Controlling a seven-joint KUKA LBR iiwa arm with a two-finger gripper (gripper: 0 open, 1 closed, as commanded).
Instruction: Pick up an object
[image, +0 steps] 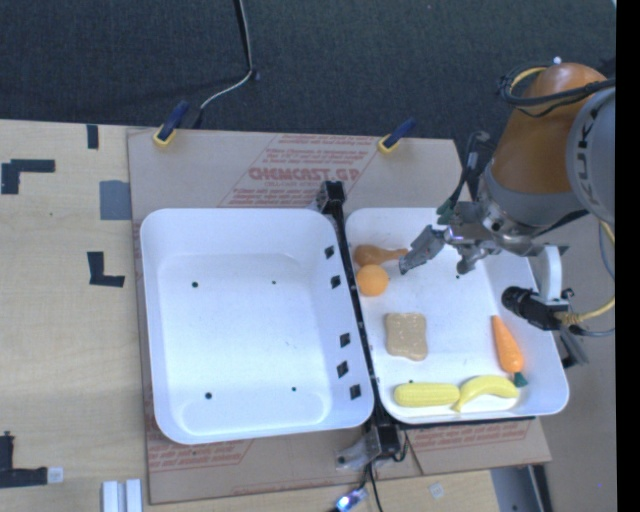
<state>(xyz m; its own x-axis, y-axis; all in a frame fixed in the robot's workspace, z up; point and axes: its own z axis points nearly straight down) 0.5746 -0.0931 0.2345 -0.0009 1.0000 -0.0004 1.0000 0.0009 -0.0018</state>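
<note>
White plastic forms the right bin (452, 330), where the pincer (441, 255) hangs spread wide with nothing between its fingers, above the bin's far part. An orange ball (372, 282) lies just to its left by the divider; a toast slice (406, 336), carrot (507, 345), corn cob (425, 395) and banana (488, 391) lie nearer.
</note>
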